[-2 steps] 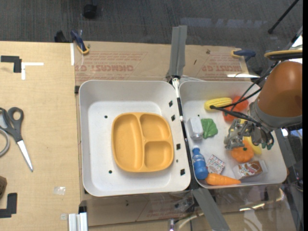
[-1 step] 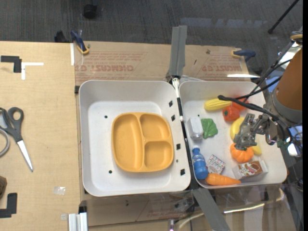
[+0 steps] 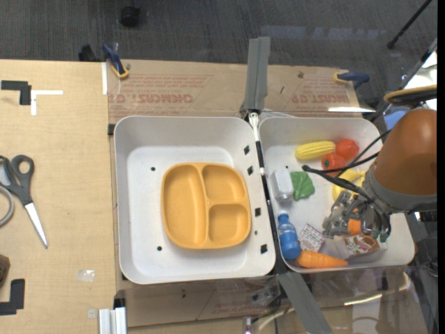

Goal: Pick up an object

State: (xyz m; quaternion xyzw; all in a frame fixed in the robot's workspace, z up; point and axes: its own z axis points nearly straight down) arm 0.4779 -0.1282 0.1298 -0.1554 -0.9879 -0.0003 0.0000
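Smooth plastic carrot (image 3: 321,259) lies below gripper (image 3: 354,223); its grip state unclear.

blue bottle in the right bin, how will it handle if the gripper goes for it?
The blue bottle lies on its side and looks rounded, so it will probably roll if nudged. It looks like smooth plastic, so possibly slippery. It sits near the bin wall, with the toy carrot close by, so finger room seems tight.

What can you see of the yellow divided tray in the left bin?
The yellow divided tray looks like smooth plastic, a rounded rectangle with three compartments: one long one on the camera view's left, two smaller ones on the right. It lies flat and slightly rotated near the middle of the left bin, resting on its floor. Nothing else touches it.
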